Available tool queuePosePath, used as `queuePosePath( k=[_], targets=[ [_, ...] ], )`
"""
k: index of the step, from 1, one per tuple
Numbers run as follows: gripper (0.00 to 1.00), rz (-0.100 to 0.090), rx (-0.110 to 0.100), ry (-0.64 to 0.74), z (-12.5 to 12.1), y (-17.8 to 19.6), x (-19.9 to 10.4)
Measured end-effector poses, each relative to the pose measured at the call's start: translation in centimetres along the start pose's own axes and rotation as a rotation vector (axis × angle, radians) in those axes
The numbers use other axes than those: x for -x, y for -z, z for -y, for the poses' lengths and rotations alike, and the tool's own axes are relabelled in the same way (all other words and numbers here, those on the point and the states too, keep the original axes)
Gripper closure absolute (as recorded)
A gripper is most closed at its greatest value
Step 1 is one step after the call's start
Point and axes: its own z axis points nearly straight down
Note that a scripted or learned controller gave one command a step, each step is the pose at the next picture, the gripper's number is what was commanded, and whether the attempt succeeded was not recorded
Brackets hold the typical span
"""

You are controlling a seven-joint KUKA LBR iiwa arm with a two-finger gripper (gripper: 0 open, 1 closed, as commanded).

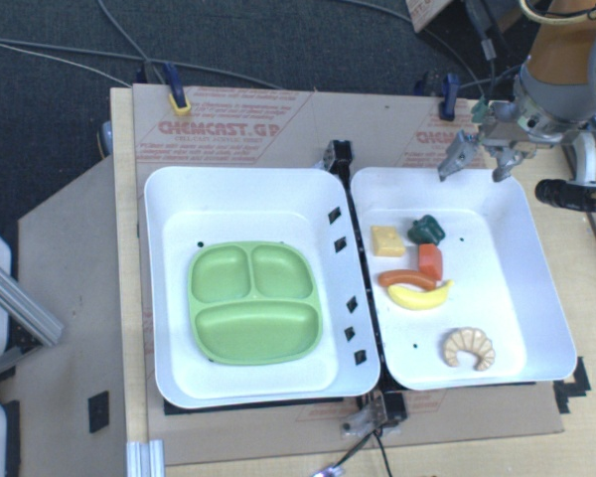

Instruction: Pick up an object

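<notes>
In the right bin [517, 266] lie several toy foods: a yellow cheese block [386, 240], a dark green piece [426, 230], an orange carrot [430, 261], a red-orange sausage [402, 277], a yellow banana [419, 295] and a tan croissant [468, 347]. My gripper [474, 161] hangs open above the bin's far rim, its two fingers spread with nothing between them. It stands well behind the foods, apart from all of them.
The left bin [169, 266] holds a green divided plate [254, 300]. A black divider with clips [350, 266] runs between the bins. Clamps [177, 97] hold the cardboard at the back. Cables cross the dark floor behind the bench.
</notes>
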Motion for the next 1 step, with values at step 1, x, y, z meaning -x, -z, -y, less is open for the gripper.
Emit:
queuePosePath(
  k=[1],
  targets=[
    [0.0, 0.003, 0.015, 0.003, -0.26, 0.94, -0.04]
  ],
)
